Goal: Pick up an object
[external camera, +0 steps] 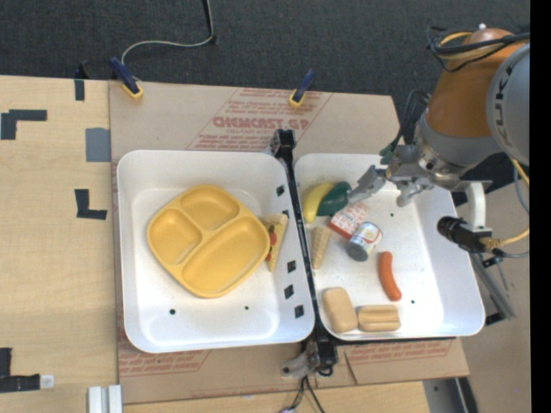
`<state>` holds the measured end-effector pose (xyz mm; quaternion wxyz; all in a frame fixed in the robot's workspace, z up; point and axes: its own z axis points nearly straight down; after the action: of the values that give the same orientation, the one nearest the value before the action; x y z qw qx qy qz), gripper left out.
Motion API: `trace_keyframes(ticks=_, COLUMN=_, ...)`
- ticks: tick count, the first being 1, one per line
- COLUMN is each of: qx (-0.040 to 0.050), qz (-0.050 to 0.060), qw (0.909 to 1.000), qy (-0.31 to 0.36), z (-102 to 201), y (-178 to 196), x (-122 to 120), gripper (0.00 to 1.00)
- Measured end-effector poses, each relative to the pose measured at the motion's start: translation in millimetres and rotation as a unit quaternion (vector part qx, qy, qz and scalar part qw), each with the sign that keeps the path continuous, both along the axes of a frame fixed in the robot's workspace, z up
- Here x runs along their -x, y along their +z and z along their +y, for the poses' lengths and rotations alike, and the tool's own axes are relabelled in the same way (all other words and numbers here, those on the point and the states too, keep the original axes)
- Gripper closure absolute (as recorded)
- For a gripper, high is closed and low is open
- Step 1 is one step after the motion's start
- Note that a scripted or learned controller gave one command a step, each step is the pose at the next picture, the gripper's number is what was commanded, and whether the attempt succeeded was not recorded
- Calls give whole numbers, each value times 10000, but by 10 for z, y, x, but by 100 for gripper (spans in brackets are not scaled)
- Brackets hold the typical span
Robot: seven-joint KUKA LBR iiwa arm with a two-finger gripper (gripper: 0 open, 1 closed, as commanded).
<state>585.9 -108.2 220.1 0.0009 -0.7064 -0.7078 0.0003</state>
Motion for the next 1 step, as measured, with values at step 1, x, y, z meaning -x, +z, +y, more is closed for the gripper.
trace_keyframes(ticks=1, qx=-1, qz=14, qw=10000, qy=-8, z=-269, y=-1210, x=73, gripper=0)
